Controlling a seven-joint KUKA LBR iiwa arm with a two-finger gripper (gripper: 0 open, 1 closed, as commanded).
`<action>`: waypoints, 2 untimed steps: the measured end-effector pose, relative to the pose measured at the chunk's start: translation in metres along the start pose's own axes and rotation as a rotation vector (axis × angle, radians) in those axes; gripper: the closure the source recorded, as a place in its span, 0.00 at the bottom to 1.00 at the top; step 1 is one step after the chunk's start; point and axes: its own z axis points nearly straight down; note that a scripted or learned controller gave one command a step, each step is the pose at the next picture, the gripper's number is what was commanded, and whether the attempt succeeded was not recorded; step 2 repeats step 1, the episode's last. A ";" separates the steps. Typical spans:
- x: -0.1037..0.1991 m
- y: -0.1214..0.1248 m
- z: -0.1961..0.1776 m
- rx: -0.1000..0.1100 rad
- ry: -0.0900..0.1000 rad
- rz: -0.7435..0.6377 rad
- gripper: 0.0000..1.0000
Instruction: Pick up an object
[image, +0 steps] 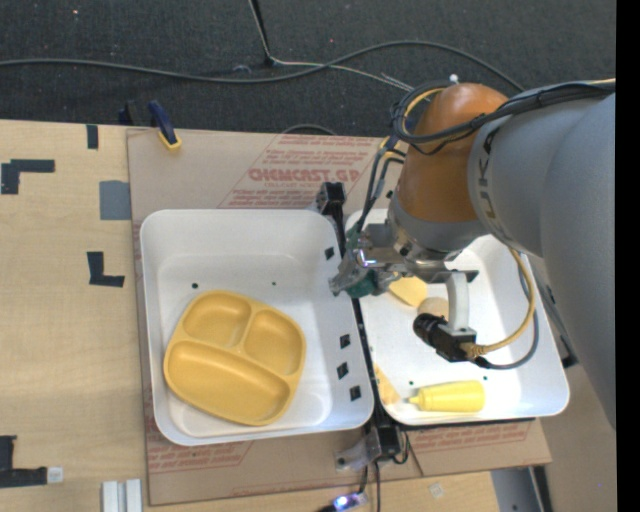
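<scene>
Down low, gripper (358, 272) over the seam between the two bins, at the upper end of the shared rims. Whether spread or closed: cannot tell, too much dark metal and cabling bunched there. Just under it, a teal bit (363, 286), too small and blurred to name, and not clearly gripped. Just beside that, in the right bin (510, 385), a pale yellow wedge (407, 291), lying flat near the left wall and partly covered by the wrist. Further down the same bin, a yellow bottle (450, 397) on its side along the near wall, with a small orange scrap (383, 383) near its left end, well apart from the gripper. Between wedge and bottle, a black fitting (441, 336) on a yellow cable, seemingly part of the rig. In the left bin (230, 240), a yellow divided plate (235, 355), three compartments, lying towards the near left corner. Above, the arm (450, 150), orange band and grey bulk hiding the right bin's far right part. Beneath both bins, cardboard (290, 175); at its far left corner, a blue and yellow clamp (163, 125).
</scene>
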 end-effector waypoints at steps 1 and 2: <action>0.040 0.017 0.000 0.001 -0.001 0.003 1.00; 0.040 0.017 0.000 0.001 -0.001 0.003 1.00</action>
